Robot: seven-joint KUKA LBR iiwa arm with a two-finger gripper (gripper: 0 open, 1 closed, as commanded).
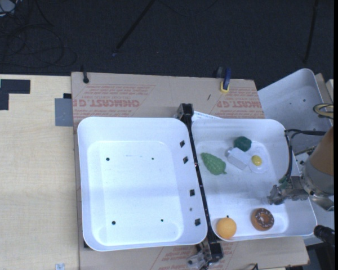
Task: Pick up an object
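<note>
On the bench, two shallow white bins side by side
Left bin (96,145): sits toward 9 o'clock of the pair; its floor shows small dark dots only.
Right bin (214,198): sits toward 3 o'clock and bears all the loose things.
Arm (327,162): comes in from 3 o'clock, with the orange band at the frame's right side and grey parts below it.
Gripper (277,197): low over the right bin's 3 o'clock side, near the wall; whether its tips are spread or pressed together cannot be told, since they are small and blurred, and no thing can be seen between them.
Green leafy object (213,164): lies at about 10 o'clock in the right bin, near the divider, well apart from the gripper.
Dark green round object (242,143): at about 12 o'clock in the right bin, just beside the pale piece.
Pale flat piece (236,160): lies between the dark green object and the yellow one, tilted.
Small yellow object (256,161): at about 1 o'clock in the bin, just beside the pale piece.
Brown ring-shaped object (262,219): at about 5 o'clock in the bin, near the gripper and toward 7 o'clock of it, apart from it.
Orange ball (226,228): at about 6 o'clock in the bin, against the near wall, toward 9 o'clock of the brown ring.
Cardboard sheet (158,97): under both bins, printed with red lettering.
</note>
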